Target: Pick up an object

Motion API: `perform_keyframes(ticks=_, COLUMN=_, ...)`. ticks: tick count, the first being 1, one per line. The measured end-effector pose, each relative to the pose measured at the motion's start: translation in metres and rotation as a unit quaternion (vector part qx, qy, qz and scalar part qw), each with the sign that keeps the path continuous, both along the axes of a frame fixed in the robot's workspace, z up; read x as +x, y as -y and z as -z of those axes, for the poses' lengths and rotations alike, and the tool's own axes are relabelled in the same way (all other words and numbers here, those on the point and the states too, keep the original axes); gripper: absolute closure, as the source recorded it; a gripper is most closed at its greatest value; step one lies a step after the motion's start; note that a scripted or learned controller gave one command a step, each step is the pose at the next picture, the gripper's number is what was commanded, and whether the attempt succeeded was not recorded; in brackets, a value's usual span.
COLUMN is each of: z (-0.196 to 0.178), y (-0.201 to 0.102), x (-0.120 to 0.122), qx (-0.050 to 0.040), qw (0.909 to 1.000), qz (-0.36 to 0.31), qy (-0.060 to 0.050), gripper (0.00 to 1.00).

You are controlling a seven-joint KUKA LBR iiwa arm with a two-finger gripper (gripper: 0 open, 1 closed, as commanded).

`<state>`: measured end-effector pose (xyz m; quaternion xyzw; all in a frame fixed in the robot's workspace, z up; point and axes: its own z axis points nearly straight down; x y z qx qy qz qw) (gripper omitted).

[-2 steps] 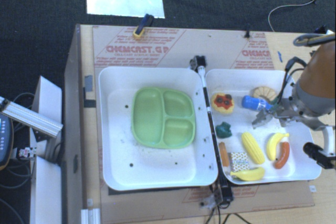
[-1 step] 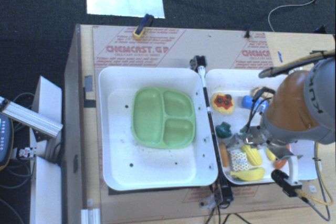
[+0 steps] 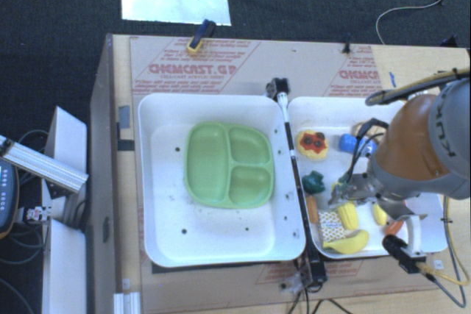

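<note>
Nearest to you, along the front wall of the right bin (image 3: 441,250), lies a curved yellow banana (image 3: 349,242), smooth and plastic-looking. Just behind it sits a small patterned packet (image 3: 330,226), pale with a dark speckled print, and right beside that a short yellow corn-like piece (image 3: 347,216) with a ribbed look. A slim orange carrot shape (image 3: 312,209) lies along the bin's left wall, close to the divider.

The tool (image 3: 343,191) sits low in the right bin, just above the yellow corn piece and to the right of a dark green lumpy toy (image 3: 314,181). You cannot tell from this view how its jaws stand (the wrist and the arm's grey body cover them), and nothing is visibly held. The arm (image 3: 412,151) reaches in from the right, its orange band broad and glossy above the wrist. Another small yellow piece (image 3: 379,214) peeks out just under the wrist, on the tool's right.

Farther back in the same bin you see a round yellow toy with red and dark markings (image 3: 313,144), near the divider, and a blue blocky object (image 3: 349,142) beside it, partly under cables.

In the left bin (image 3: 165,114), a light green divided plate (image 3: 229,164) with three compartments and rounded corners lies flat near the middle, matte against the white plastic floor.

Beyond both bins, the table (image 3: 294,59) carries a brown protective sheet printed with red lettering, and a yellow-and-black clamp (image 3: 199,37) sits at its far edge.
</note>
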<state>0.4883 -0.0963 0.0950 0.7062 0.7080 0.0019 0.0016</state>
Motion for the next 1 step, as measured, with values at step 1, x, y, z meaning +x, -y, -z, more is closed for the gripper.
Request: perform_keyframes(ticks=1, z=-0.0901, y=-0.0601, x=0.068, qx=0.0003, qw=1.0, qz=-0.001, qy=-0.001, gripper=1.0)
